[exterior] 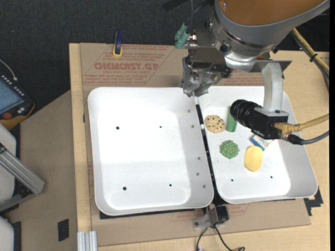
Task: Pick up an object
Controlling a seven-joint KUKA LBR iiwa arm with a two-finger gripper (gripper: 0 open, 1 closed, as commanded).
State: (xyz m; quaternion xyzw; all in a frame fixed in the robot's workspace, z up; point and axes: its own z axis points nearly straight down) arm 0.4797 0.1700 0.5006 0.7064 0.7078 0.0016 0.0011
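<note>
My gripper [194, 89] hangs over the far end of the ridge between the two bins, above the right bin's back left corner. Nothing shows between its fingers. In the right bin [293, 184] lie a round tan cookie [214, 123], a green block [231, 123] partly hidden by the black camera unit, a green bumpy ball [229, 149], a yellow lemon-like piece [254, 159] and a small blue and white item [259, 141]. All of these lie in front of and to the right of the gripper, apart from it.
The left bin [141, 145] sits beside the right one, their rims meeting in the middle. A black cylindrical unit [254, 118] on a white bracket overhangs the right bin. A yellow cable [314, 123] runs off right. Cardboard [125, 61] lies under both bins.
</note>
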